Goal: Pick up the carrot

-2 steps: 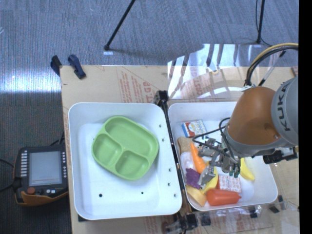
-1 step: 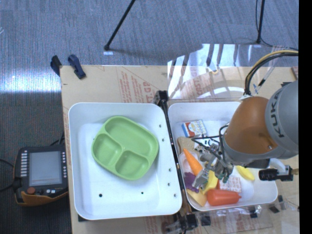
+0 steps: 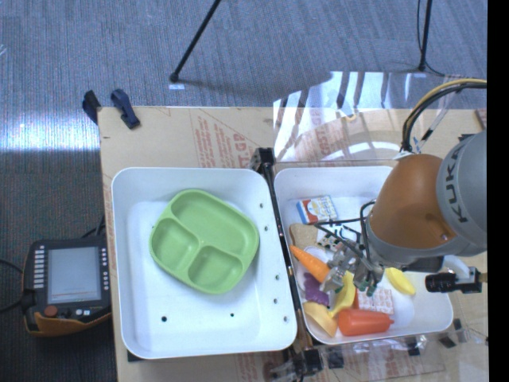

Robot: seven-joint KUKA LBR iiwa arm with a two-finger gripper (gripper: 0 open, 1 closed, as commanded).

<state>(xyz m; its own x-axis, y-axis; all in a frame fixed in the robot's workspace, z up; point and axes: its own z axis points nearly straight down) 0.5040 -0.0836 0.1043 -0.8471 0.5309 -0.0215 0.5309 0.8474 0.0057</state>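
Camera view: the claw (image 3: 350, 270) is hovering over the right bin (image 3: 362, 180), just right of the carrot (image 3: 309, 263), which is lying untouched among crowded toy food near the bin's left wall. Whether the claw is open or closed cannot be told. The lift is not yet done; the carrot is sitting on the pile, not between any grip. Neighbours are pressing close, leaving little room, while the left bin (image 3: 139, 309) is offering space around its green plate (image 3: 205, 240).

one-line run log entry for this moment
phase: reaching | gripper: low in right white bin, beside orange toy carrot | carrot: lying in bin, not gripped | green divided plate: left bin
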